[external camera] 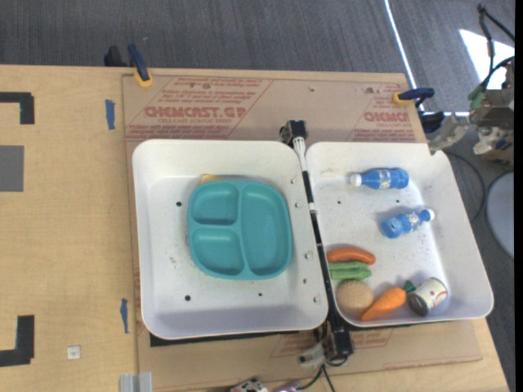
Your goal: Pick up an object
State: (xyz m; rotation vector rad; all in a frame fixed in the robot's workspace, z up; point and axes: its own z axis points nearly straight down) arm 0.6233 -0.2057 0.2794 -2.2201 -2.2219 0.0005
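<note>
Nearest me, in the right bin (458, 219), I see a carrot (386, 302) beside a small can (428, 295) and a tan ball (353, 296), with a green pod (348, 272) and an orange pepper (351, 256) just behind. Farther back lie two blue bottles (381, 179). A teal divided tray (240, 228) sits in the left bin (155, 219). I cannot tell the state of the fingers.

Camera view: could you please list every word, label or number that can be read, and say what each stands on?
"CHEMCAST. GP": red print on the brown board behind the left bin; the smaller lines beneath it are too blurred to read.
Red print at the board's right end, behind the right bin: blurred, not legible.
Blue bottles' labels and the can's label: too small to read.
</note>
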